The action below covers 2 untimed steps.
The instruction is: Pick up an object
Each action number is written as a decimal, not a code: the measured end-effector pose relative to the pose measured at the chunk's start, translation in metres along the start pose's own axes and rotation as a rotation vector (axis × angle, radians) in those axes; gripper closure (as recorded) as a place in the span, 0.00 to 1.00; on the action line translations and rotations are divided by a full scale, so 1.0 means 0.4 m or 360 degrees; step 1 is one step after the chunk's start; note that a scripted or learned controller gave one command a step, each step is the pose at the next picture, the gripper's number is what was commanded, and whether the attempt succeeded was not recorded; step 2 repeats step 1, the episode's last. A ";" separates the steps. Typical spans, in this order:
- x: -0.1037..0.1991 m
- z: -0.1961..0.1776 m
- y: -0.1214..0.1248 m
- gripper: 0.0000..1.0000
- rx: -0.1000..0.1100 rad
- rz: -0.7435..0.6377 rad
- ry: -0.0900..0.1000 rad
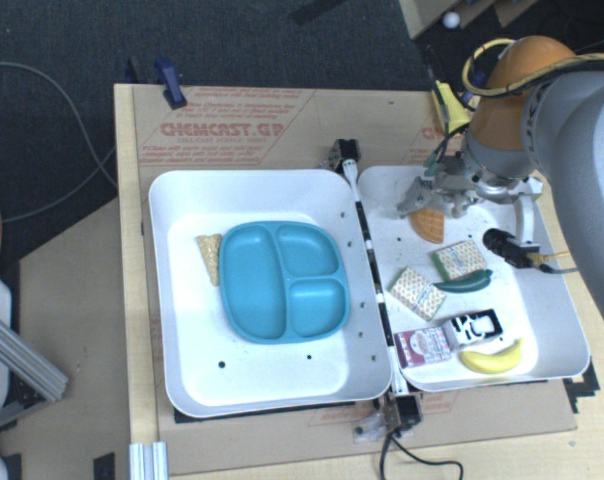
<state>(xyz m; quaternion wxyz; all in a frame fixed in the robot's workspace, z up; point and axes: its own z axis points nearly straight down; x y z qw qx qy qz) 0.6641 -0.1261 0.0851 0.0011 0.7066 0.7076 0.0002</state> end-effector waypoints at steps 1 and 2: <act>0.001 -0.026 0.002 1.00 -0.0005 -0.0002 -0.0003; 0.001 -0.026 0.002 1.00 -0.0005 -0.0002 -0.0003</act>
